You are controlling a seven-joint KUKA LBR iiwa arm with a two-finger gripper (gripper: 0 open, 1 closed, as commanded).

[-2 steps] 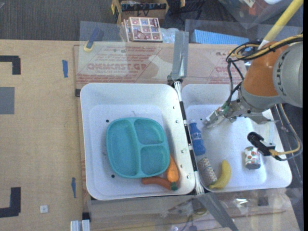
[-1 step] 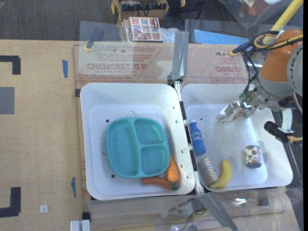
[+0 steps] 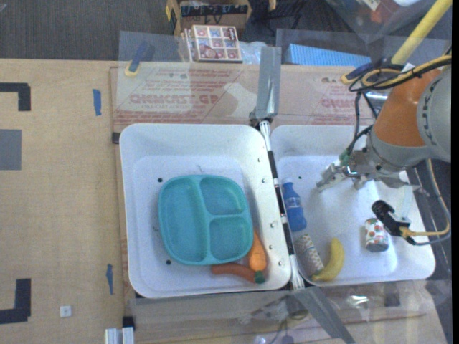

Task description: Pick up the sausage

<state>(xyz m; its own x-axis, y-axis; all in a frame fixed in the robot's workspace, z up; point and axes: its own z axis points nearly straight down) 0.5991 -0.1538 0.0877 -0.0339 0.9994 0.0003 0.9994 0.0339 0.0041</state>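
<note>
The sausage, a reddish-brown link, lies at the front edge of the left bin, just below the teal divided plate and touching an orange carrot. My gripper hangs over the back middle of the right bin, far to the right of the sausage. Its fingers are spread open with nothing between them.
In the right bin a blue bottle lies along the left wall. A grey speckled object and a banana sit at the front, and a small patterned can lies to the right. The ridge between the bins separates gripper and sausage.
</note>
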